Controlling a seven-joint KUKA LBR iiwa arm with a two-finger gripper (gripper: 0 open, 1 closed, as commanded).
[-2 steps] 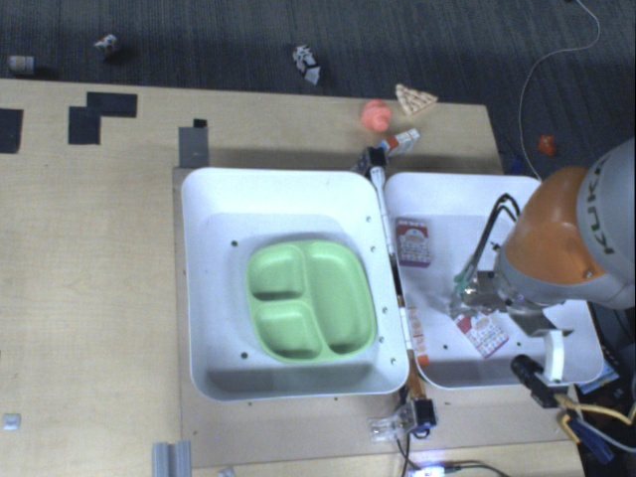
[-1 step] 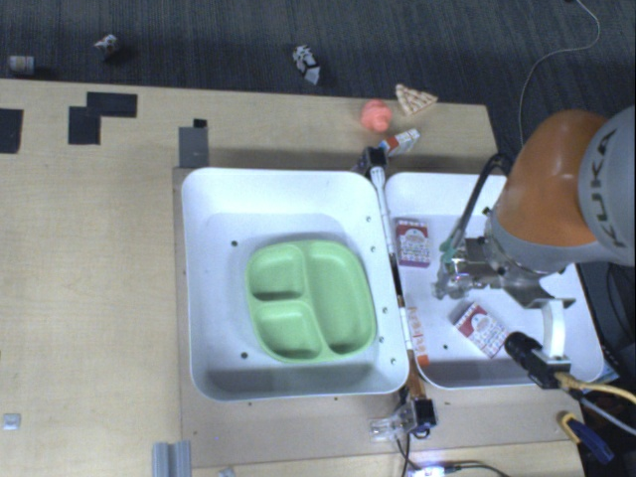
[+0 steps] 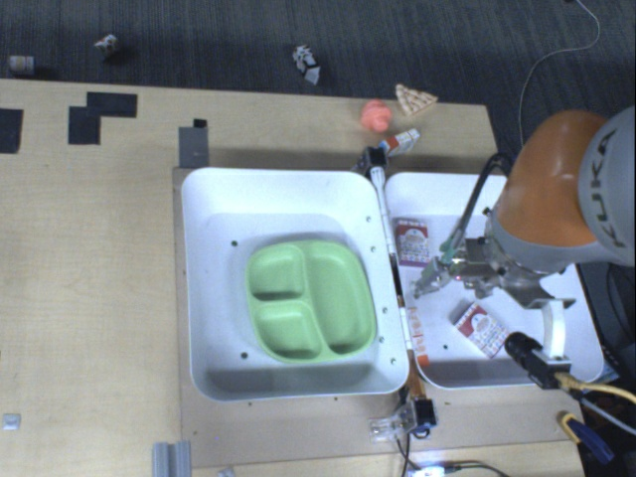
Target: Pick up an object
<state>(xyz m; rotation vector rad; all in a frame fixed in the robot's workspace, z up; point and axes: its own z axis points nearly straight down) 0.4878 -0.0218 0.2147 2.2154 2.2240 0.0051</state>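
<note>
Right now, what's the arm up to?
The KUKA arm reaches in over the right bin, with its gripper low near that bin's left side. Two small red-and-white packets lie there: one beside the divider, another nearer the front. Nothing is visibly between the fingers, so no pick yet. The left bin holds a green divided tray, untouched.

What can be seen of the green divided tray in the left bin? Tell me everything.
The green divided tray is pale green, looks like moulded plastic, and has rounded corners and three shallow compartments: two smaller on its left, one long on its right. It lies flat, slightly rotated, on the floor of the left white bin, near the middle. Nothing lies in it or touches it.
</note>
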